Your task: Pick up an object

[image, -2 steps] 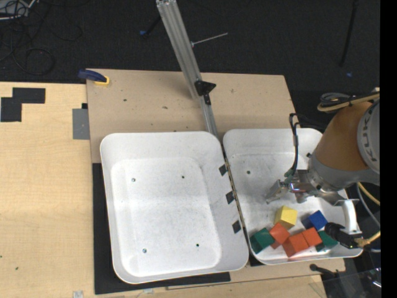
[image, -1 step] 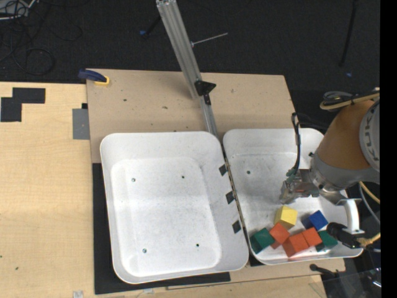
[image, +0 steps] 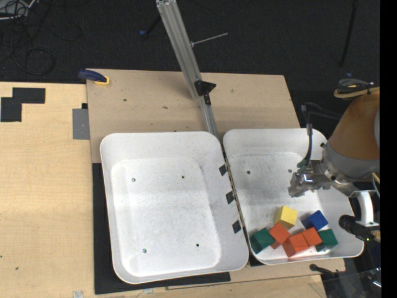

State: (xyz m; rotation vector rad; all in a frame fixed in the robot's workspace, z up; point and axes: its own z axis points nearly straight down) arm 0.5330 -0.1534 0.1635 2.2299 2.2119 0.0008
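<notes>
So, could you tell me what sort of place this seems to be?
Probably a robotics lab bench for pick-up trials: two white bins side by side, coloured blocks heaped in the right bin's near corner, the gripper above them, and cables on the dark floor behind.

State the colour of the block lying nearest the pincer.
Yellow block, clearest in the camera view, just below the pincer.

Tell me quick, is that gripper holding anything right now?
Gripper: cannot be told whether open or closed; nothing seen in it. It hangs above the right bin, apart from the blocks.
</notes>
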